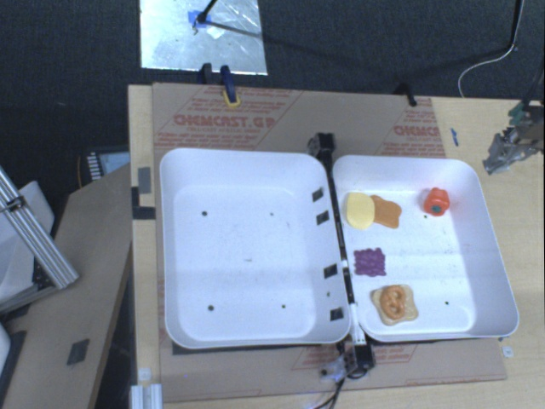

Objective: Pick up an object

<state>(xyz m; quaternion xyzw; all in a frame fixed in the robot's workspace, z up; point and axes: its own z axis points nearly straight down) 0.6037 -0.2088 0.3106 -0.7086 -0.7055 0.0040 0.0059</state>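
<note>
So you've got a tan table [477,126] with cardboard sheets under two white bins side by side. Dark carpet runs behind it, with a shiny foil square [203,22] lying on it up top, and a metal rail [34,228] pokes in at the left edge.

The left bin [170,177] is just bare floor with a few small dark spots. All the stuff sits in the right bin [477,228]: a yellow piece [358,210] touching an orange-brown slab [387,213] near the divider, an orange-red thing [437,201] toward the back right, a purple patch [370,262] in the middle left, and a tan pastry-looking lump [394,303] near the front wall.

Your gripper [511,147] hangs out past the right bin's back right corner, over the table, well apart from everything. It's small and blurry there, so I can't tell how far it's open, and nothing shows in it.

The right half of that bin's floor is open room. The yellow piece and purple patch sit close to the divider wall, so edges are tight there.
</note>
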